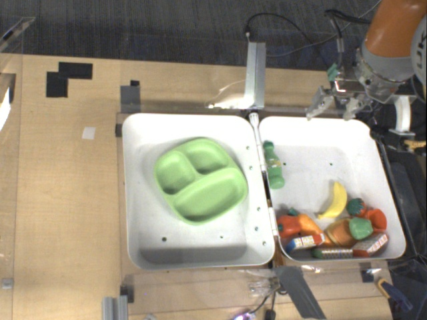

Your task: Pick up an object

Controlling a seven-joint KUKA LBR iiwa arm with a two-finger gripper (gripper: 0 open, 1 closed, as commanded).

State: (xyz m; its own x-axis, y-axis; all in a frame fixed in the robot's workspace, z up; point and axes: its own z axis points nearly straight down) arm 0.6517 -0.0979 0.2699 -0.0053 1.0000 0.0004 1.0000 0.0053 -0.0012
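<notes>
The end effector [335, 105] sat in the upper right of the frame, just past the far rim of the right bin [313, 153]; its fingers looked spread apart, nothing between them; no object held. The arm [395, 29] came in from the upper right corner, orange band visible above the wrist.

Candidate things all lay in the right bin; a green bottle [272, 165] against the bin's left wall, long axis running roughly top to bottom of the frame; a banana [334, 201] lower and nearer centre-right, long axis tilted from upper right to lower left; a crowded pile along the bottom edge, with an orange item [298, 225], a green pepper-like piece [360, 228] and a red-and-white packet [373, 245] touching or nearly touching.

Left bin [140, 179] held a green divided plate [200, 179], centre of that bin; well apart from the end effector.

Key relation: every pickable thing lay below the end effector in the frame; the bottle down and to the left, the banana almost straight down, the pile farther down; judged the banana or bottle easiest since each lay apart from neighbours; pile looked risky for a two-finger grab, too tight. Grasp not yet started; the end effector would need to travel down-frame over the bin and descend; closing across the short axis of the banana or bottle seemed best. Pale wood surface [67, 199] around both bins.
</notes>
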